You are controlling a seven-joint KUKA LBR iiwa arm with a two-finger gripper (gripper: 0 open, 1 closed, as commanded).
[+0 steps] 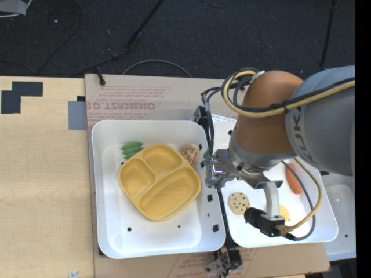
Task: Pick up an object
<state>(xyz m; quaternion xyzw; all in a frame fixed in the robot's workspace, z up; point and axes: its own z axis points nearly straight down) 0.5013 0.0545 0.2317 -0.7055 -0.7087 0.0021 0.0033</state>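
My gripper [213, 176] hangs under the big orange-banded wrist, low over the divider between the two bins, and the wrist hides most of it. A round speckled cookie [238, 202] lies in the right bin just to the gripper's lower right. An orange carrot-like piece [294, 178] lies farther right, and a small yellow piece [284, 213] peeks out by a black cable plug. In the left bin sit a yellow divided plate [159, 181], a green pod-like item [131, 149] and a tan ridged piece [188, 152].
The left bin [110, 225] and right bin [324, 227] stand side by side on cardboard. The arm's body covers the right bin's upper half. Yellow and black cables loop around the wrist. A wooden benchtop [40, 184] lies to the left.
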